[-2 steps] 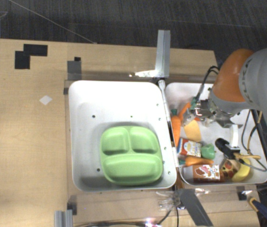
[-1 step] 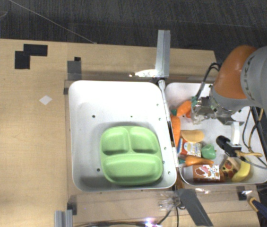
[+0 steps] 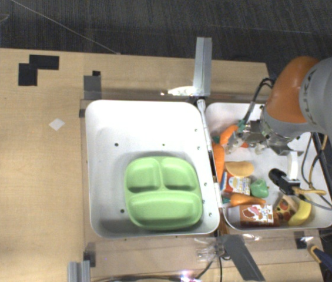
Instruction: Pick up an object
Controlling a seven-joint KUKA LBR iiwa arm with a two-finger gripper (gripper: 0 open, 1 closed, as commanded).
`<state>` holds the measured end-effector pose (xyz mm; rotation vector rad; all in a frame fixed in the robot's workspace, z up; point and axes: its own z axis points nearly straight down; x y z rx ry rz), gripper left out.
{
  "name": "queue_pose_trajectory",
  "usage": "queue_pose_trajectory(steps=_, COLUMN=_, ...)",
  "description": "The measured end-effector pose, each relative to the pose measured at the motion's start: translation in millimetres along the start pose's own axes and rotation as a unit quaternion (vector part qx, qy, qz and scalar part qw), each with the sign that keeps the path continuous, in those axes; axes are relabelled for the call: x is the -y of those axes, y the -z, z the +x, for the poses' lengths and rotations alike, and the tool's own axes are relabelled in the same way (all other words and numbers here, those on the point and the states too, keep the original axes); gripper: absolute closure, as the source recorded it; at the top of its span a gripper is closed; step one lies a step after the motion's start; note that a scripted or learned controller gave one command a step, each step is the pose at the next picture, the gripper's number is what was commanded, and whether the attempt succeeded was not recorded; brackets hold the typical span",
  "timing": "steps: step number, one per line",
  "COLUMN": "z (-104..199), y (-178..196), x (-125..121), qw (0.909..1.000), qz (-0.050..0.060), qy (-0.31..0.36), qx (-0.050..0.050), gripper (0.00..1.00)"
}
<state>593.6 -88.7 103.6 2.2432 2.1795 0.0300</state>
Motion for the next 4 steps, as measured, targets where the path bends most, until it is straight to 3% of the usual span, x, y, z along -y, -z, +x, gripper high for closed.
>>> queue_pose_trajectory(steps=1, z=-9.4, y=-16.1, x=-62.7, qw=0.9993, qz=0.013, qy=0.036, qx=0.0, gripper=0.0)
queue_pose_trajectory(steps=2, z=-7.9, y=-3.6, x=-64.2, qw=0.9991, qz=0.013, qy=0.04, qx=0.0, gripper=1.0)
queue_pose_trajectory(steps=3, z=-12.7, y=-14.4, x=-71.8, qw=0.9993, qz=0.028, qy=0.022, qx=-0.005, gripper=1.0)
queue_pose_trajectory(steps=4, z=70.2, y=81.2, x=-76.7, qw=0.9991, qz=0.008, qy=0.042, qx=0.001, gripper=1.0)
